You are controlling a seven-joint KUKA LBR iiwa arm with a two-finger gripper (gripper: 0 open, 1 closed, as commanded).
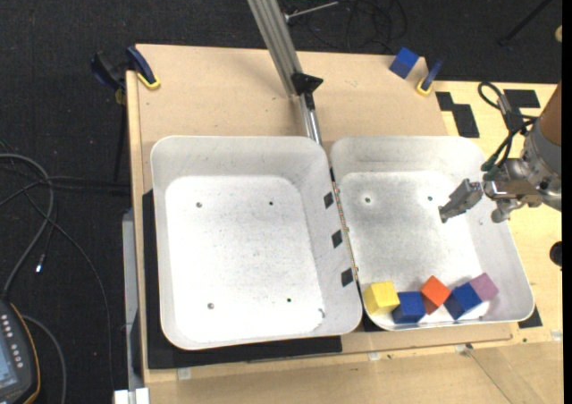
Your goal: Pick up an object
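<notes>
Looking over both bins, we find no brand, label or writing we can read. Our gripper (478,199) hangs over the right bin (407,156) near its right edge with its fingers spread open, holding nothing and touching no block. The blocks lie well apart from it along that bin's near edge: a yellow block (382,295), a blue block (410,306), an orange block (435,291), another blue block (464,300) and a purple block (483,286) toward the near right corner.

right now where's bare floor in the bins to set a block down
The left bin is bare wall to wall. In the right bin, the far and middle floor is free, under the tool. Its near edge is crowded: yellow block, blue, orange, dark blue, purple.
</notes>
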